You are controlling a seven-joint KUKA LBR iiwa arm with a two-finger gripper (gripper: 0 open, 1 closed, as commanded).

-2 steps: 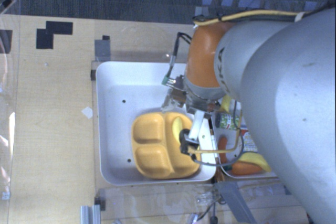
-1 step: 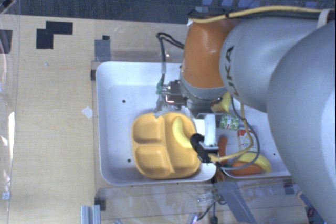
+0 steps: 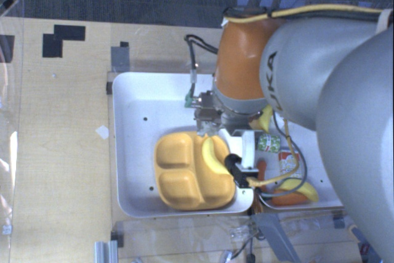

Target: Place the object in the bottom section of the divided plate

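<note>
A yellow plastic divided plate (image 3: 175, 182) is seen in the left shallow white bin (image 3: 138, 132), set close to the bin's near edge and toward its near right corner. The plate is divided into three sections: two smaller ones on its left side, one behind the other, and a longer one along its right side. A curved yellow banana (image 3: 212, 154) lies in the longer right-hand section, with one end toward the plate's far rim and the other toward its right rim.

The gripper (image 3: 208, 123) is placed just above the far end of the banana, below the orange band (image 3: 243, 64) of the grey arm (image 3: 332, 71). Whether the gripper is open or closed cannot be told, and whether the banana is held cannot be told either.

In the right white bin (image 3: 323, 200), largely covered by the arm, a green and white packet (image 3: 268, 143) is seen near the left edge, and an orange carrot-shaped item (image 3: 289, 198) lies along the near edge. Both bins are carried by a pale wooden bench (image 3: 61, 151).
</note>
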